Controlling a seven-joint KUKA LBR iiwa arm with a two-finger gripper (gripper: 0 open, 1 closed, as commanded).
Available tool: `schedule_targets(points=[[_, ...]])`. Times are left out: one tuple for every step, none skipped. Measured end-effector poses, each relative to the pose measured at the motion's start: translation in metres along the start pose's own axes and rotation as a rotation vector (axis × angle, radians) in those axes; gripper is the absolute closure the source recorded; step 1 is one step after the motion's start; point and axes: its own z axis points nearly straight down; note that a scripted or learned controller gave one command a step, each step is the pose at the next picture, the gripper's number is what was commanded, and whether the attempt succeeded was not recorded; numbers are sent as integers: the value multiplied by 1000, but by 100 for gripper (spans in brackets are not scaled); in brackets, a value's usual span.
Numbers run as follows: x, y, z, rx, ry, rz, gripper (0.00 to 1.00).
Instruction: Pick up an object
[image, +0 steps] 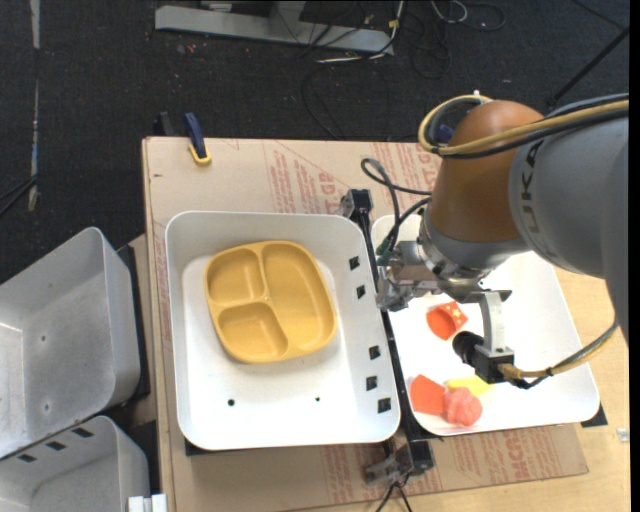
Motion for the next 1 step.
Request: schedule_targets(points=[[41,-14,-1,0,-2,2,100]])
